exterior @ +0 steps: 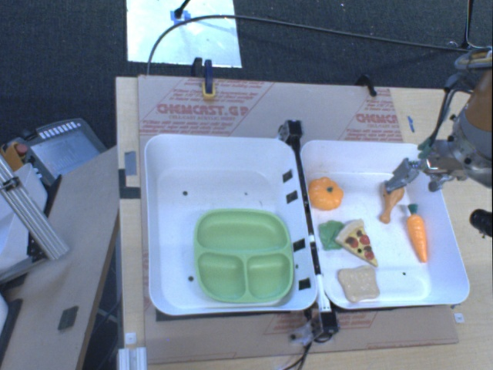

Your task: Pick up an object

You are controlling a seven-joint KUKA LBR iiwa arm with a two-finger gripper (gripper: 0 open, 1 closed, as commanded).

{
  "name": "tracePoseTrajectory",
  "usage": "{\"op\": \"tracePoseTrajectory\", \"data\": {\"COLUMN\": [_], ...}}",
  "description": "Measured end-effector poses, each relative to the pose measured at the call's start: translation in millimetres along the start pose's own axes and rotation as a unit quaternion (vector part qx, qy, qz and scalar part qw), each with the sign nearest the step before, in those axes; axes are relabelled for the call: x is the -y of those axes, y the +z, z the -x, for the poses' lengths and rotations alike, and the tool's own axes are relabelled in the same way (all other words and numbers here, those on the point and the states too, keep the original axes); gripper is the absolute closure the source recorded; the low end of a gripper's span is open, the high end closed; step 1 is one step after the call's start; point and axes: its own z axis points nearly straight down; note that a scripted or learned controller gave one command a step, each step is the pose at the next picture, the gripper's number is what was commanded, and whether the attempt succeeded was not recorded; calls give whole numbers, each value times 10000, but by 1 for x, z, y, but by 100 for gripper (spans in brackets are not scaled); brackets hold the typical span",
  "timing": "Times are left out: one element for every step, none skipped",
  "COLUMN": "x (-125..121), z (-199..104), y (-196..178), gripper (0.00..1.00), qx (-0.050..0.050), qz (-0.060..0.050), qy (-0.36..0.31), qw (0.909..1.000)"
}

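Both white bins look like smooth, slightly glossy plastic. The green divided plate is matt plastic. The counter shows printed cardboard, and the gripper looks dull grey metal.

The grey KUKA arm reaches in from the right edge, its wrist bent down and leftward. Its metal two-finger gripper points left and slightly down, low over the bench; the fingers look close together.

Tan drumstick beside carrot
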Motion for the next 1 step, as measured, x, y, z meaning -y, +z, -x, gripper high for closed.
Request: {"op": "tracePoseTrajectory", "data": {"x": [0], "z": [-2], "y": [40], "gripper": [0], "qx": [1], "qz": [-1], "qy": [10], "qw": [10000]}}
